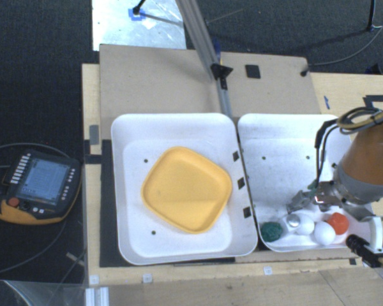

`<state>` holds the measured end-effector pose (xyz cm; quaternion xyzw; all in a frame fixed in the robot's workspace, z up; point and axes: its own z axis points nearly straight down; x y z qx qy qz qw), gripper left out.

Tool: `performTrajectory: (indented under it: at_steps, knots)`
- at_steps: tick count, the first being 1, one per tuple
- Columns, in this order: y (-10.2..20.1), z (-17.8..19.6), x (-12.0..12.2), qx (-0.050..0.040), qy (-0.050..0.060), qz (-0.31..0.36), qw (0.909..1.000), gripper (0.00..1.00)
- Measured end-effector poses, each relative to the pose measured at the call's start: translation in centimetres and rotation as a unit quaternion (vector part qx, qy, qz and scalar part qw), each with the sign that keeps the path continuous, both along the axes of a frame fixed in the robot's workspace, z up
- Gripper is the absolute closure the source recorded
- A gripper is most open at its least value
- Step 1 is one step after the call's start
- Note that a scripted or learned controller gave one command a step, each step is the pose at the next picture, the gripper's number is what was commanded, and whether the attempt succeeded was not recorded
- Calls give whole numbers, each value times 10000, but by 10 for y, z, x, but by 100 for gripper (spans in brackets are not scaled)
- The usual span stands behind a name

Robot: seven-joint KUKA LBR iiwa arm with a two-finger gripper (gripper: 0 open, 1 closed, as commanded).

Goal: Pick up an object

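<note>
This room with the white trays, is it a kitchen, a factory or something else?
Most likely a robotics lab: a robot arm reaches over two white bins on a makeshift bench, and a handheld control pendant lies on the dark carpet.

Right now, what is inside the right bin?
In the right bin: green ball, white ball, orange ball, near the gripper. The arm covers the rest.

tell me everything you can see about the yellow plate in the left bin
The yellow plate is a rounded square with soft corners and a slightly raised rim, and looks like matte plastic. It lies flat and right way up, turned like a diamond, near the middle of the left bin. It rests on the bin's floor. Nothing lies on it or touches it otherwise.
</note>
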<state>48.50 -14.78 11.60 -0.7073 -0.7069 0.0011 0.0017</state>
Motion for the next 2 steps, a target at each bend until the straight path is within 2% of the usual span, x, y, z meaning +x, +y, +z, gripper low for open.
performTrajectory:
  at_steps: [1, 2]
  knots:
    - [0, -27, 0, -3, -15, 3, 10000, 0]
    - [0, -15, 0, -5, -26, 3, 10000, 100]
